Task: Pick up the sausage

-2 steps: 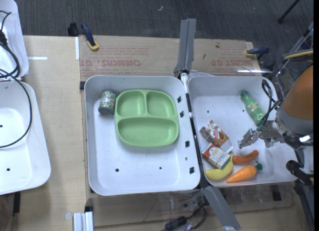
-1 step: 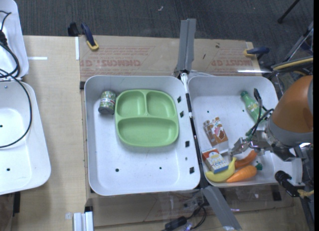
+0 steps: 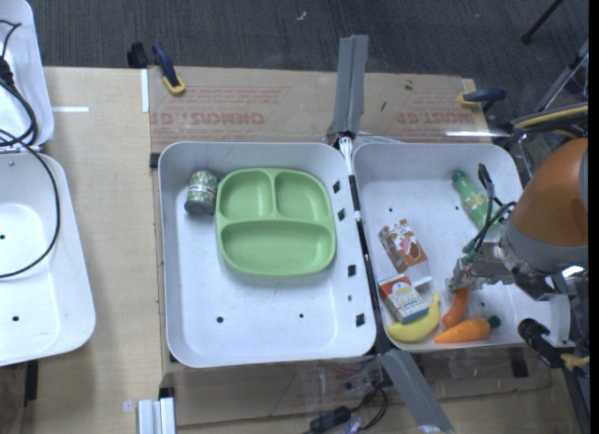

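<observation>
The sausage [image 3: 456, 309] is a short reddish-orange piece standing on end near the front right of the right bin [image 3: 412, 184]. It lies between the banana [image 3: 416, 325] and the orange carrot [image 3: 462, 331]. My gripper [image 3: 465, 275] hangs just above the sausage's upper end, low in the bin, with the orange-banded wrist behind it to the right. From this angle I cannot make out whether the gripper touches the sausage.
Two small printed cartons [image 3: 402, 245] [image 3: 404, 297] lie left of the sausage, and a green bottle [image 3: 471, 196] lies at the back right. The left bin [image 3: 262, 315] holds a green divided plate [image 3: 275, 189] and a small can [image 3: 200, 192].
</observation>
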Robot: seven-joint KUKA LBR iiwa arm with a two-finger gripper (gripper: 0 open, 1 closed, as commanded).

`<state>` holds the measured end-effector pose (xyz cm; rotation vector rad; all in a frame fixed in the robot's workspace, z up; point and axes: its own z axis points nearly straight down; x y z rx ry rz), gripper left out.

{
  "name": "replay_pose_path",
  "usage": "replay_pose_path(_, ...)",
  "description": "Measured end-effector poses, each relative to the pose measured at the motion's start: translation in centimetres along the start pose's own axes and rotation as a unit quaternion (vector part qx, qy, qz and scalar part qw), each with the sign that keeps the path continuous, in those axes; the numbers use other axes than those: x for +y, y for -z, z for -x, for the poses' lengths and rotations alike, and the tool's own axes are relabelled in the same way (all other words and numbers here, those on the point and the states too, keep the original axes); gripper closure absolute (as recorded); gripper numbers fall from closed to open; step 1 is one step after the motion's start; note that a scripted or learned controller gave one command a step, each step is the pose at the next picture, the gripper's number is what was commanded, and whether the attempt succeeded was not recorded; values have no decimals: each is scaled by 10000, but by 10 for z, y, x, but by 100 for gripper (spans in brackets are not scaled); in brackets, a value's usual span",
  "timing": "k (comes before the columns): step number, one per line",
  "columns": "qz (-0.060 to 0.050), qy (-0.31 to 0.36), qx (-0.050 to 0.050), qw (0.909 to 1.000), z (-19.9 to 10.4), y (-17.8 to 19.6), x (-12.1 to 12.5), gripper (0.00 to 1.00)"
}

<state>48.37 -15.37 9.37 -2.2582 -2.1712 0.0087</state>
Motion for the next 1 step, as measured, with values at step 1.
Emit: replay_pose_path(1, 19, -612, -21, 9981, -70, 140, 8, 100)
